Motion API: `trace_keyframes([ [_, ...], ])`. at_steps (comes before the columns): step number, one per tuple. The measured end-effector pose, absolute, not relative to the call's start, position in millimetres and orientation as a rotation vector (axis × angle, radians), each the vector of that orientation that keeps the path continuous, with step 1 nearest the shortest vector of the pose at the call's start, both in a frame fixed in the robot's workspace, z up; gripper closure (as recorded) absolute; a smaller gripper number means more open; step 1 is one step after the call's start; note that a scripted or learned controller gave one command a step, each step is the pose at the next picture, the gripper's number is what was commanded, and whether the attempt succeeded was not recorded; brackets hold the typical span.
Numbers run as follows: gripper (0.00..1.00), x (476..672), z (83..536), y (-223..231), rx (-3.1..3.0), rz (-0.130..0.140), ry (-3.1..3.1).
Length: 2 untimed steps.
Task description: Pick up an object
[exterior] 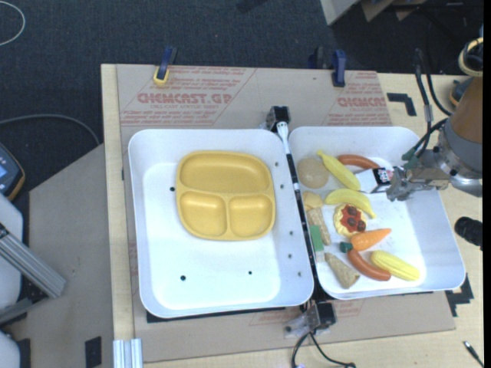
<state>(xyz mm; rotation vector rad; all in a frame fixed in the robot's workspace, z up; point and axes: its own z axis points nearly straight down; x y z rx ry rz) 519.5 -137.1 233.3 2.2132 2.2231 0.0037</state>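
The right white bin (430, 228) holds several toy foods: a beige round piece (312, 173), two yellow bananas (339, 171) (350, 199), a red sausage (359, 161), a small pizza with red topping (351, 221), an orange carrot (370, 239), a second sausage (367, 264) and a yellow corn cob (395, 265). My gripper (397, 185) hangs over the right bin's upper middle, just right of the red sausage and the upper banana, and nothing shows held in it. The grey arm with its orange band (468, 121) reaches in from the right.
The left white bin (153, 244) carries a yellow three-compartment tray (226, 194). A tan bread stick (314, 209), a green piece (318, 240) and a brown wedge (337, 271) lie along the right bin's left wall. Blue and yellow clamps (163, 66) hold the cardboard base.
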Motion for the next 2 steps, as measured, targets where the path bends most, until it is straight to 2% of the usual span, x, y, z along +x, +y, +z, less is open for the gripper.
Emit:
trace_keyframes([
  [2,1.00,611.3,214,-88,2.213,0.005,2.223],
])
